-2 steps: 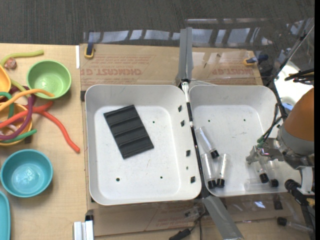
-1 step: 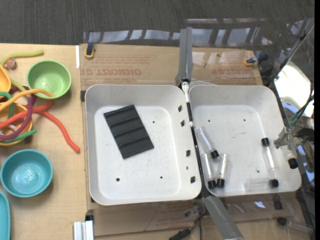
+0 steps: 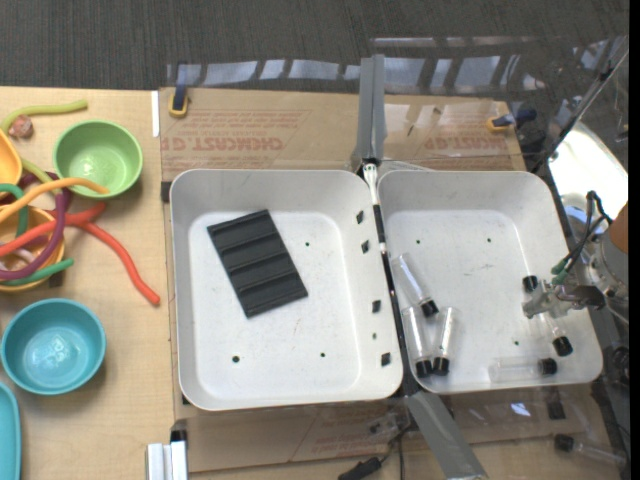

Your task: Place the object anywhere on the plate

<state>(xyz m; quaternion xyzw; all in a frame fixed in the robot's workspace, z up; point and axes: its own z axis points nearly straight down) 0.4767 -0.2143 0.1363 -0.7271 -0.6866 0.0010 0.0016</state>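
Clear tubes [image 3: 425,320] faint; gripper [image 3: 556,293] partly cut off.

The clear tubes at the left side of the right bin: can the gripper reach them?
Probably yes. The gripper hangs at the right bin's right side, with bare floor between it and the clear tubes.

Robotics lab test cell, not a home or shop. Two shallow white bins, left [image 3: 190,298] and right [image 3: 560,228], sit side by side on flattened cardboard [image 3: 265,128] with a metal divider rail [image 3: 371,108] between them. Grey office-type carpet [image 3: 300,13] behind. Wooden desk [image 3: 110,268] at left holds a stock of props: green bowl [image 3: 97,158], teal bowl [image 3: 52,346], coloured rubbery strips [image 3: 120,258]. Cabling and hardware at the right edge.
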